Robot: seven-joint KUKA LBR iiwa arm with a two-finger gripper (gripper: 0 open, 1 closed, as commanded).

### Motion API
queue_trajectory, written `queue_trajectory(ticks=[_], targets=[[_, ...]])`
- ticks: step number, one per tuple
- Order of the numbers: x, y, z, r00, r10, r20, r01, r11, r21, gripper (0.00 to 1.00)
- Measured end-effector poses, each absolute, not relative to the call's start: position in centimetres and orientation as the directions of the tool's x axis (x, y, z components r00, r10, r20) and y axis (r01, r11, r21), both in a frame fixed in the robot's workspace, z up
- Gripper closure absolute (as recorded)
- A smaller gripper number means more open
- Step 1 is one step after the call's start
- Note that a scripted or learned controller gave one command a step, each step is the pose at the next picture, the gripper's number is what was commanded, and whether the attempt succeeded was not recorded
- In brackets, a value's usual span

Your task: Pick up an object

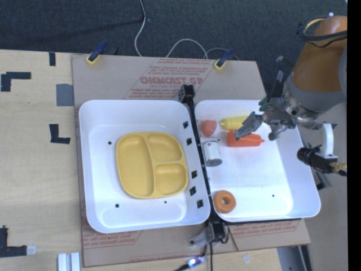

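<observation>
Arm in from right, gripper slanted over carrot.

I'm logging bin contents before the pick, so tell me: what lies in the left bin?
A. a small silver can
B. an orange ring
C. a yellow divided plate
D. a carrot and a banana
C: the yellow divided plate lies flat in the left bin, while the orange ring, the small silver can and the carrot-like piece all sit in the right bin.
</observation>
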State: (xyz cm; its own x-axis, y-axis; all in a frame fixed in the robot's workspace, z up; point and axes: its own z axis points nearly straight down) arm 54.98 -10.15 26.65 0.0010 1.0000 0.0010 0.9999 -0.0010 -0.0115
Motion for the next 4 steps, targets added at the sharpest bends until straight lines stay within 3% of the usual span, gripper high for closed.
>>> queue_trajectory(ticks=[1,2,4], targets=[[55.2,-10.1,27.2,-0.001,1.000,0.000,1.000,0.001,-0.001,0.00],[54.7,-10.2,20.7,0.000,1.000,0.001,1.000,0.000,-0.008,0.00],[55.7,-10.1,11.8,0.000,1.000,0.003,1.000,0.001,-0.002,0.00]])
